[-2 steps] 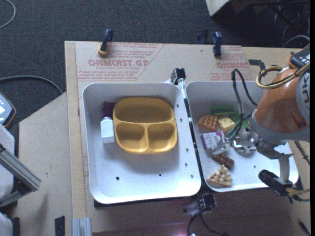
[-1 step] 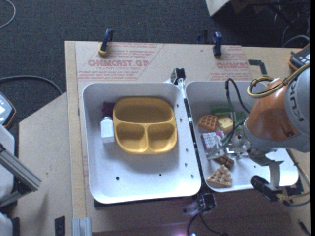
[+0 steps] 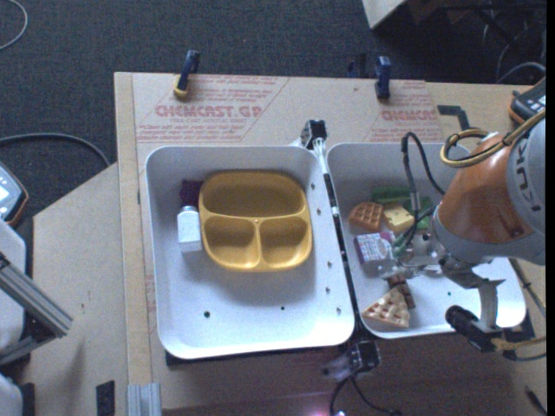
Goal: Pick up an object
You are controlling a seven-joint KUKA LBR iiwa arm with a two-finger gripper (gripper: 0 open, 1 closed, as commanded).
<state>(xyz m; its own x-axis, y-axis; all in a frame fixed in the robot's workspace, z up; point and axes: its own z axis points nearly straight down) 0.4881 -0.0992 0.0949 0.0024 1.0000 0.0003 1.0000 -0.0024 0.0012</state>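
Two white bins; left bin (image 3: 173, 319) holds 1 yellow divided tray (image 3: 255, 219), 1 small white bottle (image 3: 189, 229) touching its 9 o'clock edge, open floor toward 6 o'clock; right bin (image 3: 347, 167) crowded: 2 waffle pieces (image 3: 366, 216) (image 3: 388, 309), pink carton (image 3: 373, 248), yellow block (image 3: 398, 217); gripper (image 3: 408, 263) among them, open/closed can't tell; board reads "CHEMCAST".

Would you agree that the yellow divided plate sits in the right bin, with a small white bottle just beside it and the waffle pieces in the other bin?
Not quite: the camera view shows the yellow divided plate in the left bin, not the right one. The rest holds: the small white bottle stands just beside it, and the waffle pieces lie in the other bin.
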